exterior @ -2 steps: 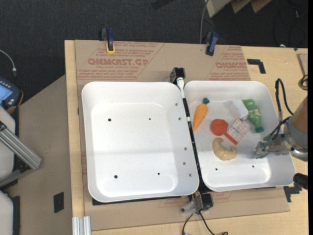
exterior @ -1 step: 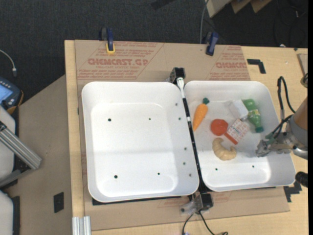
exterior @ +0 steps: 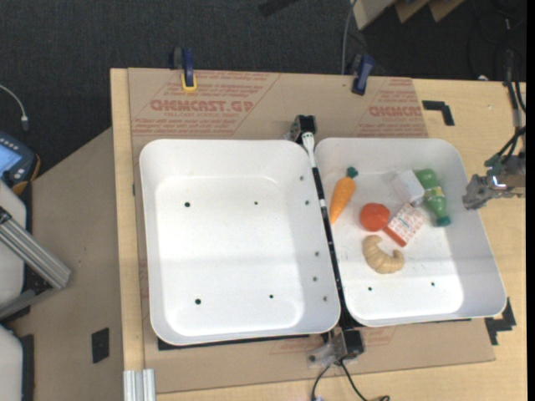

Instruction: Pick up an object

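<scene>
Two bins: shallow, white, side by side on the tabletop (exterior: pixel 251 98), which is a brown board with red print.
Left bin (exterior: pixel 159 224): white floor marked with small dark dots.
Right bin (exterior: pixel 468 282): holds all the loose objects, grouped in its upper half.
Carrot (exterior: pixel 341 198): orange with a green tip, lying near the right bin's left wall, close to the divide between the bins.
Red round object (exterior: pixel 374 216): just right of the carrot, touching or nearly touching the packet.
Packet (exterior: pixel 405 224): white with red print, tilted, between the red round object and the green object.
Green object (exterior: pixel 432 195): toward the bin's upper right, near its right wall.
Croissant-like piece (exterior: pixel 383 256): tan, curved, below the red round object.
End effector (exterior: pixel 485 188): at the view's right edge, just outside the right bin's rim, level with the green object; nothing seen in its grip; finger opening cannot be told.
Clamps (exterior: pixel 185 67): two on the tabletop's far edge.
</scene>
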### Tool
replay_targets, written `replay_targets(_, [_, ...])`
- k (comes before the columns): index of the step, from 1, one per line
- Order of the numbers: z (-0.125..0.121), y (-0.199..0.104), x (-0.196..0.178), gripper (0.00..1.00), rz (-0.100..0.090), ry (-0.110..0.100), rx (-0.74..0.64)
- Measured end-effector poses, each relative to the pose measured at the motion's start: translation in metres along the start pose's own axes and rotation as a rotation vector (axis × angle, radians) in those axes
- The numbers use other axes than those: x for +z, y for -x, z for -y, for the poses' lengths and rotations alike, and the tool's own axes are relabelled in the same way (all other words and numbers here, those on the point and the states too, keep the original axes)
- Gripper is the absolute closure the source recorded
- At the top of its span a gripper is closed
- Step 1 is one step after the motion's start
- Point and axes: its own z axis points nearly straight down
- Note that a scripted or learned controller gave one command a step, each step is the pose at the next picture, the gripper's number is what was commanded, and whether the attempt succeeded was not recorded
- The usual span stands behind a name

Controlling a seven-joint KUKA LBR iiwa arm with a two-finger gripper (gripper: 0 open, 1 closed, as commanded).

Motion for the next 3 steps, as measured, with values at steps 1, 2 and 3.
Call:
replay_targets(1, [-0.024,-0.058,-0.07,1.0,-0.005,-0.005,-0.002])
replay_targets(2, [-0.047,-0.099,-0.097,1.0,-0.006,-0.009,-0.002])
replay_targets(3, [0.02,-0.122,-0.099,1.0,-0.01,-0.02,0.003])
